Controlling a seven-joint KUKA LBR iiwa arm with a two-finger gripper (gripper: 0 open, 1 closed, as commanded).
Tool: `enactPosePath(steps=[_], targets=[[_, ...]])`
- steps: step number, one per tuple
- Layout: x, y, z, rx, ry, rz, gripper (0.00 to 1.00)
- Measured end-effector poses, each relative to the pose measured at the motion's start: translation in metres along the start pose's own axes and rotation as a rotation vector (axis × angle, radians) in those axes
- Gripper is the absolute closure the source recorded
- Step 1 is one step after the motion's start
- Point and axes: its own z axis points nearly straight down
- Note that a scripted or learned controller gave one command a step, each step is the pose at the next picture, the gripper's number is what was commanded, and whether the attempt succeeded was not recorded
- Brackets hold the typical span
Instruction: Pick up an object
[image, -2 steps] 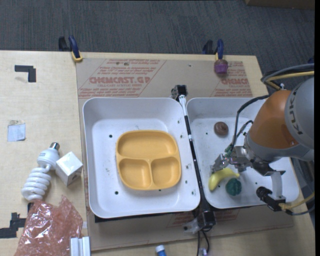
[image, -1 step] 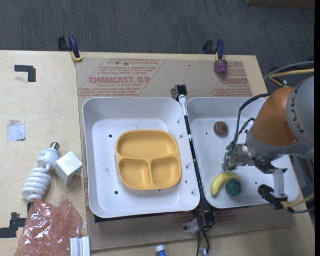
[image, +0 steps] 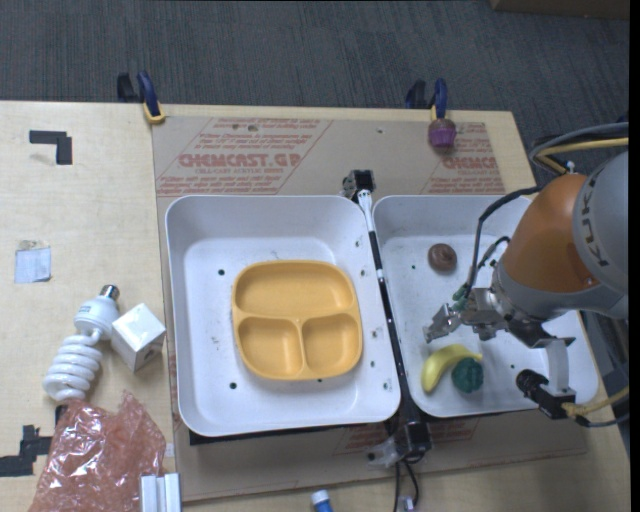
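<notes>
The gripper (image: 447, 322) hangs at the right of the frame, its jaws spread and holding nothing. The banana (image: 441, 364) lies just below them, beside a green ball (image: 467, 375)

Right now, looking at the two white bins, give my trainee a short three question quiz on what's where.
1. True or false: the yellow three-compartment plastic tray lies in the left white bin.
2. Which thing lies beside the yellow banana in the right white bin? A) dark green lumpy ball B) white spiral light bulb C) small white cube
3. Fill in: the small round brown object lies in the ___ bin.

Key: 1 true; 2 A; 3 right.
</notes>
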Motion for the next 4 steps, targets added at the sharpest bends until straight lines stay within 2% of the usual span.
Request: enactPosePath(steps=[1, 2, 3, 4], targets=[[0.008, -0.032, 0.01, 0.002, 0.0, -0.001, 0.0], [0.007, -0.03, 0.0, -0.002, 0.0, 0.001, 1.0], [0.082, -0.012, -0.09, -0.001, 0.0, -0.003, 1.0], [0.082, -0.012, -0.09, 0.0, 0.0, -0.004, 0.0]])
